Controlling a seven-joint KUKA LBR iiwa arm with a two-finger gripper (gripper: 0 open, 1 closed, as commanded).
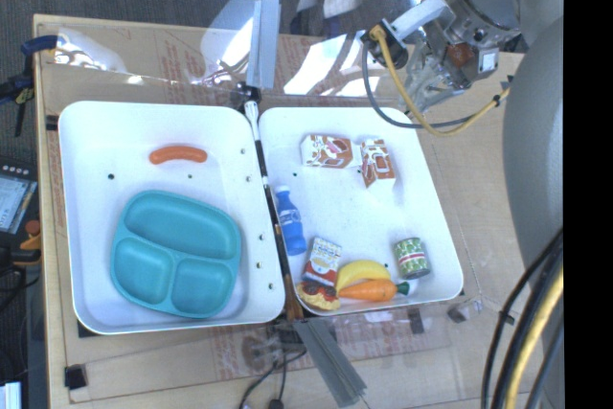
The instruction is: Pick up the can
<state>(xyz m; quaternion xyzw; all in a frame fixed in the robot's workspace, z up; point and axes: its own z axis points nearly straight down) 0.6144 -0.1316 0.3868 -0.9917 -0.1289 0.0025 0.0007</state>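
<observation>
The claw (436,77) hangs above the far edge of the right bin (436,206), holding nothing; whether it is open or closed I cannot tell. The can (411,257) stands well nearer the camera than the claw, close to the bin's near right corner, apart from the carrot (369,290) and banana (359,273) to its left. A good approach would descend straight over the can, clear of that fruit. Counted: 1 can, 2 cartons (327,151), 1 blue bottle (289,223), 1 sausage (178,154), 1 teal tray (174,253), 2 bins.
</observation>
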